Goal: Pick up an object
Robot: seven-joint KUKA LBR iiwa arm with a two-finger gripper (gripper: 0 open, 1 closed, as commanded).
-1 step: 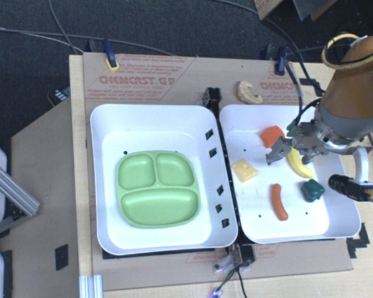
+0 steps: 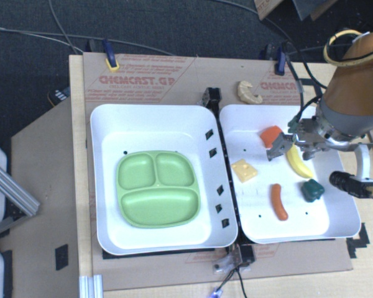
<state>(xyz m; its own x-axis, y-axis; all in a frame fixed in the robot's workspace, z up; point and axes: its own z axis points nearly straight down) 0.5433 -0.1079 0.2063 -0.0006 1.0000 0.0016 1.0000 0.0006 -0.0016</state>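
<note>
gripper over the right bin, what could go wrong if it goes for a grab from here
1. The gripper hangs between the orange piece and the banana, so closing may catch neither or nudge both.
2. The banana lies close to the green toy; a push could jam them together.

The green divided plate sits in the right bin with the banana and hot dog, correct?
Not quite. The camera view shows the green divided plate in the left bin. The banana and hot dog lie in the right bin, as you said.
</note>
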